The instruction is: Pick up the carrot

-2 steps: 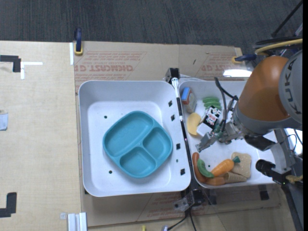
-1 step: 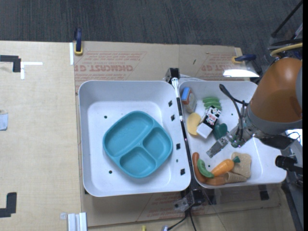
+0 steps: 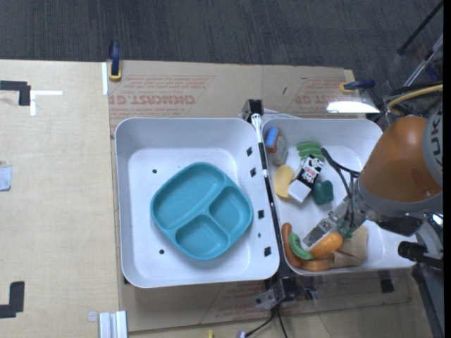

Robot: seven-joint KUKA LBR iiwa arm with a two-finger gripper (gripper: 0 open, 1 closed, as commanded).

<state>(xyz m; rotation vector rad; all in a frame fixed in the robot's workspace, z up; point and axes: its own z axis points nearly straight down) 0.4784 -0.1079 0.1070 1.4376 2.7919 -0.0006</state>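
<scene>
The carrot (image 3: pixel 326 244) is an orange piece lying near the front of the right bin (image 3: pixel 366 134), with a curved green part (image 3: pixel 295 246) at its left end. My gripper (image 3: pixel 331 228) reaches down from the right and its tip sits directly over the carrot, touching it or just above it. The arm's orange band (image 3: pixel 403 162) hides part of the bin's right side. Whether the carrot lies between the gripper's tips is too small to tell.
Around the carrot lie a red-orange sausage (image 3: pixel 312 265), a tan cone (image 3: pixel 354 248), a dark green piece (image 3: pixel 323 191), a black-and-white box (image 3: pixel 307 177), a yellow wedge (image 3: pixel 283 182) and a green item (image 3: pixel 309 148). The left bin (image 3: pixel 134 210) holds a blue divided plate (image 3: pixel 202 210).
</scene>
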